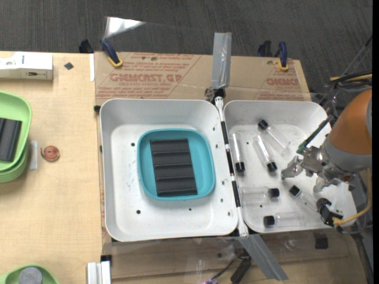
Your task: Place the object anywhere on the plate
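Right bin (251, 218), near edge: a clear black-capped vial (283, 219) lying flat, another (260, 193) just beyond it. Claw (299, 165) low over the bin's right half, arm (350, 138) entering from the right with its orange band above; cannot tell how far the fingers are spread, and no vial is seen between them. Farther back, three more vials (264, 154) lie scattered toward the rear wall. Left bin (118, 212): teal plate (145, 158) centred, carrying a dark ribbed block (173, 167). Beyond both bins, printed cardboard (148, 73) clamped to the tabletop (53, 218).
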Controlling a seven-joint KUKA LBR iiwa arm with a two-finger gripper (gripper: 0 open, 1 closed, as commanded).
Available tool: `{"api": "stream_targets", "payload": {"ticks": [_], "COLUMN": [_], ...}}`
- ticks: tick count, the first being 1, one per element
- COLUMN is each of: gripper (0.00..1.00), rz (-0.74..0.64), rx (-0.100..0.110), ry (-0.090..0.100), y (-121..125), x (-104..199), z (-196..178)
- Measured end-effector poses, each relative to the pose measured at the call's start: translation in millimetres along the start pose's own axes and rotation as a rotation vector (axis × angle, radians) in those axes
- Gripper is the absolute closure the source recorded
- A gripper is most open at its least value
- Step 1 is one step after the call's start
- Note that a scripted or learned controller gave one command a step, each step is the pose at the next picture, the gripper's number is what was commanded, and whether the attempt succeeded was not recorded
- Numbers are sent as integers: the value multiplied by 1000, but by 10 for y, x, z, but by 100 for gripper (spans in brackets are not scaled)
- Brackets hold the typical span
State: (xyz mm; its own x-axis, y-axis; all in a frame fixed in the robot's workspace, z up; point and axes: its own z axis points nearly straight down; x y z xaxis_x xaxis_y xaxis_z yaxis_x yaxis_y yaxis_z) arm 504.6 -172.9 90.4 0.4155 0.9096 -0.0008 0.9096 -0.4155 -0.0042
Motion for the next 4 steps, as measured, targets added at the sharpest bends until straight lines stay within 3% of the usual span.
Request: {"api": "stream_targets", "payload": {"ticks": [1,2,3,4], "gripper": [0,0,100,100], "rz": [77,98,95,15], "rx": [-2,-2,2,0], "ry": [-1,-2,-6,-1], "y": [-122,-92,-84,-222], "x": [-400,-457,-453,-94], "z": [-969,-2569,-2639,-1034]}}
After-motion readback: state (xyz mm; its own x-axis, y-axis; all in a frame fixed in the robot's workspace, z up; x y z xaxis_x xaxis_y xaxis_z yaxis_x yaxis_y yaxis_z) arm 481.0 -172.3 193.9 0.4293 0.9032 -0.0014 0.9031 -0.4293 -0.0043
